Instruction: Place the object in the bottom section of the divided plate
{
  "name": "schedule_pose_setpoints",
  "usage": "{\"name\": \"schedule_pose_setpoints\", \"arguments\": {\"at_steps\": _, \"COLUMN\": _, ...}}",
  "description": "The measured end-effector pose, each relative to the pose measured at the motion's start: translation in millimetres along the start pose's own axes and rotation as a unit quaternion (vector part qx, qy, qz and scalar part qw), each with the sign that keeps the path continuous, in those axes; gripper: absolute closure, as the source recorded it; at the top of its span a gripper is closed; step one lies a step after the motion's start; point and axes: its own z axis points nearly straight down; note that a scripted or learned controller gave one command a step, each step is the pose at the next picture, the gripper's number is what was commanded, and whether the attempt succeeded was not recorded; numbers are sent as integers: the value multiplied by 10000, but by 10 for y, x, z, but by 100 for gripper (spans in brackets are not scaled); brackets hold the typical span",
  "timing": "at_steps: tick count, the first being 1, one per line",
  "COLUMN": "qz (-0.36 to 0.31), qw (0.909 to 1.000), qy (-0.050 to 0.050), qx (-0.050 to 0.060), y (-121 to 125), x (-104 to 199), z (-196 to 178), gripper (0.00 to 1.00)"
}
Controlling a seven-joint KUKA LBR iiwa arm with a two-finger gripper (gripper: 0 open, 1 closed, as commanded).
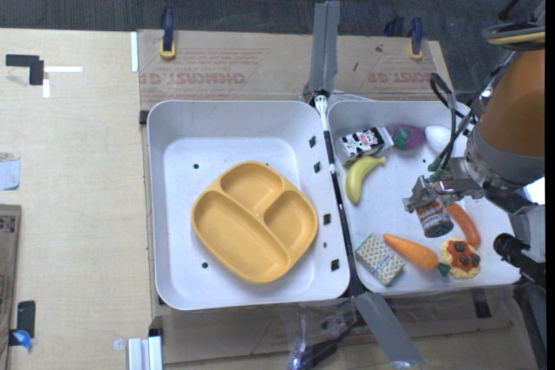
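Observation:
The yellow divided plate [254, 221] lies in the left bin [173, 186], with two smaller sections toward the top right and one long section along its lower left. My gripper [431, 202] hangs low in the right bin [381, 121], right over a small dark cylindrical object [436, 223] that stands among the toys. The gripper's body hides the top of that object. An orange carrot [411, 250] lies just below and left of it.
Around the gripper the right bin holds a banana [362, 175], a small printed box [364, 139], a purple toy [407, 137], a white piece [438, 137], a patterned pouch [380, 260], a toy pizza slice [460, 257] and an orange stick [465, 223]. The bins' shared wall runs between them.

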Motion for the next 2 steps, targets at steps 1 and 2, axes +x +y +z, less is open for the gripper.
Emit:
{"name": "schedule_pose_setpoints", "arguments": {"at_steps": 1, "qz": -282, "qw": 9996, "qy": 5, "qx": 16, "y": 403, "x": 626, "z": 359, "gripper": 100}}
{"name": "schedule_pose_setpoints", "arguments": {"at_steps": 2, "qz": 219, "qw": 9998, "qy": -2, "qx": 8, "y": 793, "x": 350, "z": -380, "gripper": 100}}
